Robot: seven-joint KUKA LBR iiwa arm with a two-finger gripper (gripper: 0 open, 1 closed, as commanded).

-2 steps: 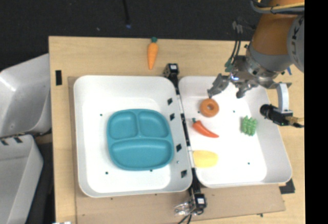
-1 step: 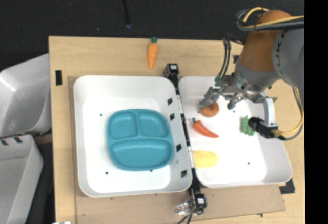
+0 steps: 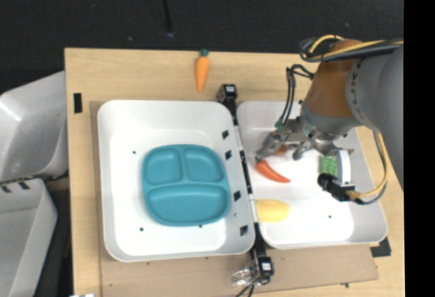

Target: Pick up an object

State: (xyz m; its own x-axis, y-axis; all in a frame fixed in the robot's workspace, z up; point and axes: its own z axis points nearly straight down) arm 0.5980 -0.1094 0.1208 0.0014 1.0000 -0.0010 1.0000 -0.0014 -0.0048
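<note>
Pepper lies just below open claw in right bin

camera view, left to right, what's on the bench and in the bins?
Blue divided plate in the left bin → orange carrot on the bench above that bin → red pepper and yellow piece in the right bin → end effector → arm's orange band.
</note>
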